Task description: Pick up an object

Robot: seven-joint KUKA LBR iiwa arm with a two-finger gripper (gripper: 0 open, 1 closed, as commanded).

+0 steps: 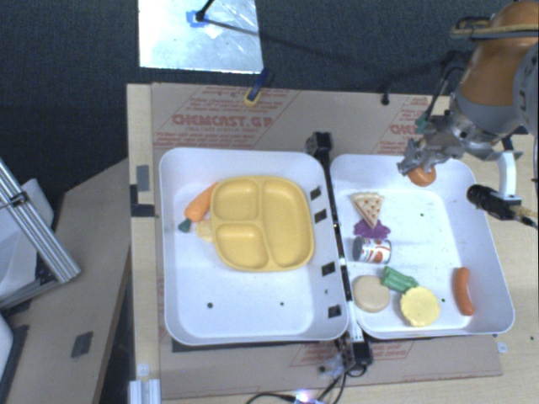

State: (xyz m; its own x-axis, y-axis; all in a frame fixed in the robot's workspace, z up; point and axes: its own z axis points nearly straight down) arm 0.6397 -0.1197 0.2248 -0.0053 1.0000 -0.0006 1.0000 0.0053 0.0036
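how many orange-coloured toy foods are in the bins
3: a carrot in the left bin beside the yellow tray, a sausage near the right bin's right wall, a round orange piece under the gripper. Others may be hidden.

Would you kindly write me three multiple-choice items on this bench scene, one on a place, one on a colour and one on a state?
1. Where does the carrot lie?
A. In the left bin, touching the tray's left edge
B. In the right bin, beside the can
C. On the bare bench

2. What colour is the compartment tray?
A. Blue
B. Yellow
C. Red

3. How does the small can rest?
A. Upright
B. On its side
C. Stacked on the sausage

Answers:
1 A: the carrot lies against the tray inside the left bin.
2 B: the tray is plainly yellow.
3 B: the can's side wall faces up, its end turned sideways.
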